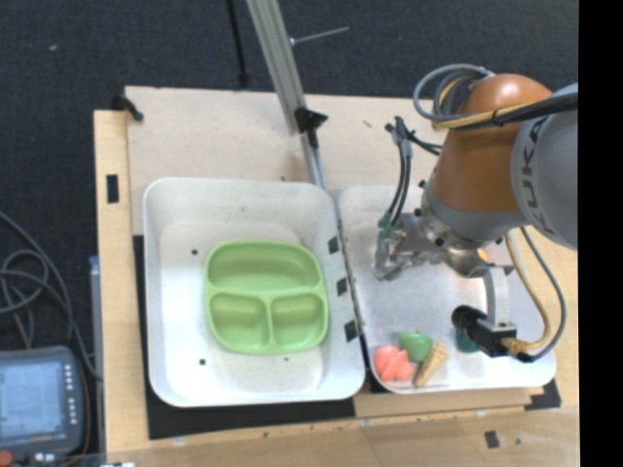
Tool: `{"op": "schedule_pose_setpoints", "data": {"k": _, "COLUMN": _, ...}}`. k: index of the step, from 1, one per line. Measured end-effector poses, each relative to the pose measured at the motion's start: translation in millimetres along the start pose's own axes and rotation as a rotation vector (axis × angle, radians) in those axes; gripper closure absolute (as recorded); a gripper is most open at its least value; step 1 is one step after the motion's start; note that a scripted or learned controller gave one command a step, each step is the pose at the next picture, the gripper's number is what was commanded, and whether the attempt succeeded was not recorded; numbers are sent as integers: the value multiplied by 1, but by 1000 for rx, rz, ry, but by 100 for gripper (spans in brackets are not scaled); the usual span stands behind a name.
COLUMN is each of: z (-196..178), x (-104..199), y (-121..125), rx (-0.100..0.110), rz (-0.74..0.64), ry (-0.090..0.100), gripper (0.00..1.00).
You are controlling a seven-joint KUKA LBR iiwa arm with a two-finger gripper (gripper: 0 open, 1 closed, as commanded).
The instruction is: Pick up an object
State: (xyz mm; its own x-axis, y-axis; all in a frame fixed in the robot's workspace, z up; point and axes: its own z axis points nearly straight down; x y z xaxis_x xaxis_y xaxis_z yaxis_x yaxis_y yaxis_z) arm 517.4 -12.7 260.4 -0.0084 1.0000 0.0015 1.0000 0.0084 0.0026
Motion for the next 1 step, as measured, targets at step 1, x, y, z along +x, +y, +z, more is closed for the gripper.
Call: {"op": "schedule_pose_setpoints", "data": {"k": 1, "z": -2, "x": 47, "y": 11, "rx": 1, "rz": 1, "ry": 0, "gripper": 100}}
